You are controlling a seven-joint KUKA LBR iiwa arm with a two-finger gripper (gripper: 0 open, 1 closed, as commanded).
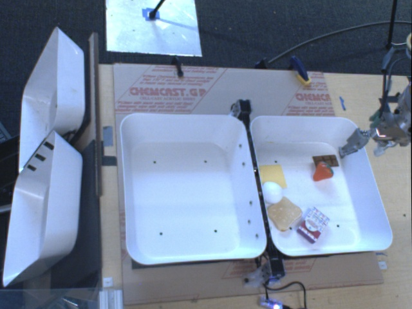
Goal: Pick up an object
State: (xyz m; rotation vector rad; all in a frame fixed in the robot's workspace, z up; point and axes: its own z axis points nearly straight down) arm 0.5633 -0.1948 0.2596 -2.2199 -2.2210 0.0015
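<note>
The right bin (370,192) holds several small objects. An orange-red toy piece (322,171) lies beside a brown block (325,160) near the back. Toward the bin's left wall lie a yellow slice (273,174), a white egg (272,191) and a tan cracker-like piece (284,214). A red and white packet (312,224) rests toward the front. My gripper (368,147) hangs over the right bin's back right rim, to the right of the orange-red piece and well apart from it. It is open, with nothing between its fingers.
The left bin (135,192) stands beside the right one, with a black clamp strip (254,185) between them. Two spare white bins (45,172) lean at the far left. Cables (335,34) cross the dark floor behind the bench.
</note>
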